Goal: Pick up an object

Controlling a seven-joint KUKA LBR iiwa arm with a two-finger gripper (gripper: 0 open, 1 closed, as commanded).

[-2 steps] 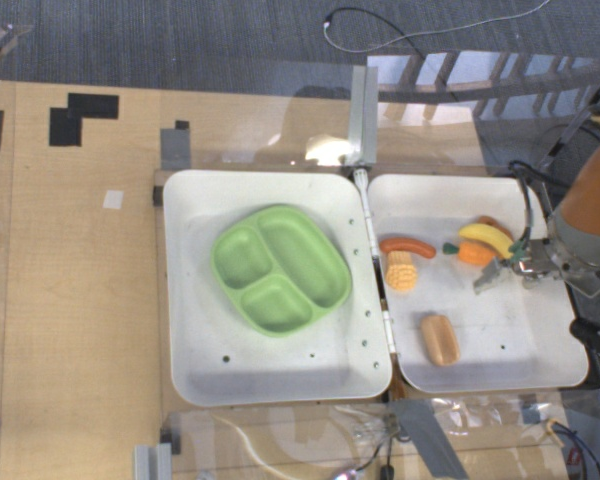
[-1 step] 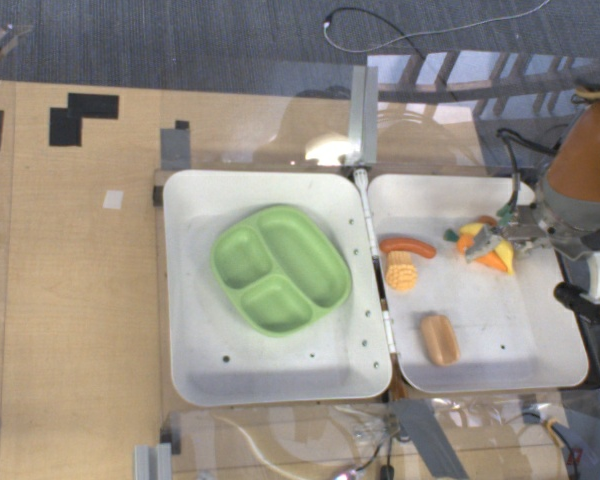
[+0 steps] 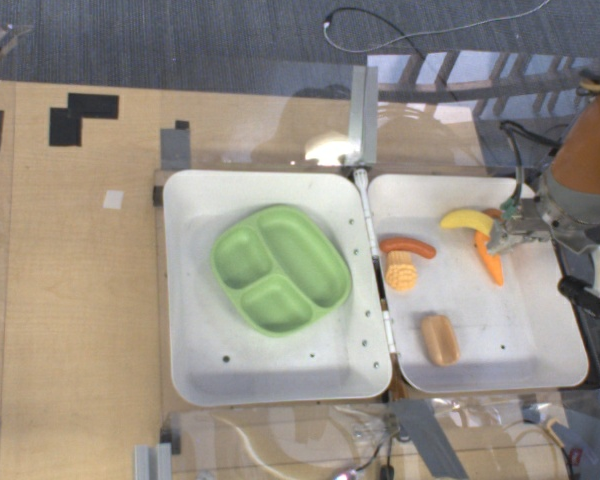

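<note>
The right bin (image 3: 540, 353) holds a yellow banana (image 3: 465, 221), an orange carrot (image 3: 493, 265), a red sausage (image 3: 408, 248), a piece of corn (image 3: 401, 274) and a brown bread roll (image 3: 440, 339). My gripper (image 3: 503, 232) reaches in from the right and hangs low over the carrot's upper end, just right of the banana's tip. Its metal body hides the spot where it meets them. I see nothing lifted off the bin floor.
The left bin (image 3: 195, 368) holds a green divided plate (image 3: 280, 268). A metal post (image 3: 364, 118) stands behind the seam between the bins. The arm's orange band (image 3: 590, 153) sits over the right bin's far right corner. Cables run along the right edge.
</note>
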